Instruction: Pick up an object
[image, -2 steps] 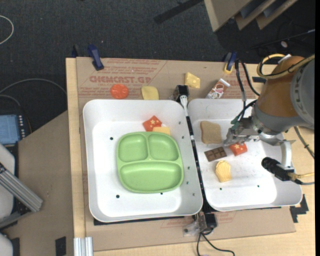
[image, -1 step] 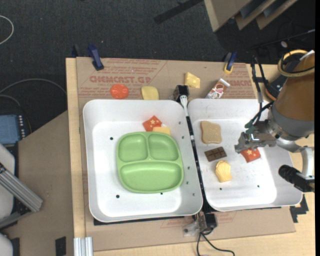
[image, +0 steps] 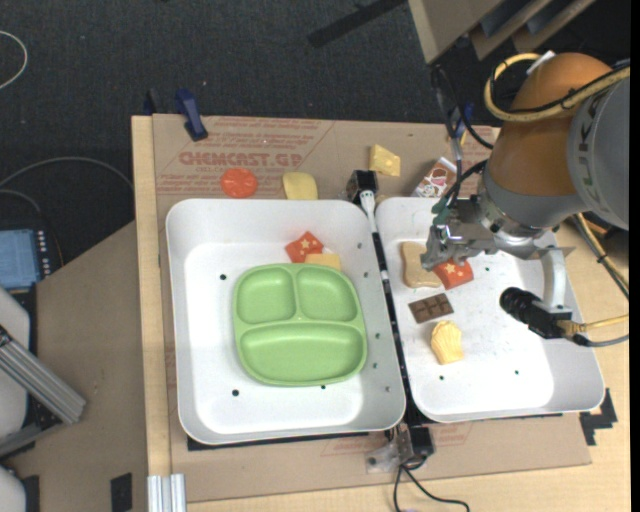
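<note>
The gripper (image: 441, 252) is hanging over the right bin (image: 560, 392), by a red block (image: 455, 272); its grip state is unclear. A green divided plate (image: 298, 324) is filling the left bin (image: 200, 300).

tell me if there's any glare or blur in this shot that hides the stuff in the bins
Camera view: even, soft lighting; mild sheen on the glossy white right bin rim, nothing washed out. The green divided plastic plate and the brown chocolate-like square look sharp; the pincer is small, its detail unclear.
</note>
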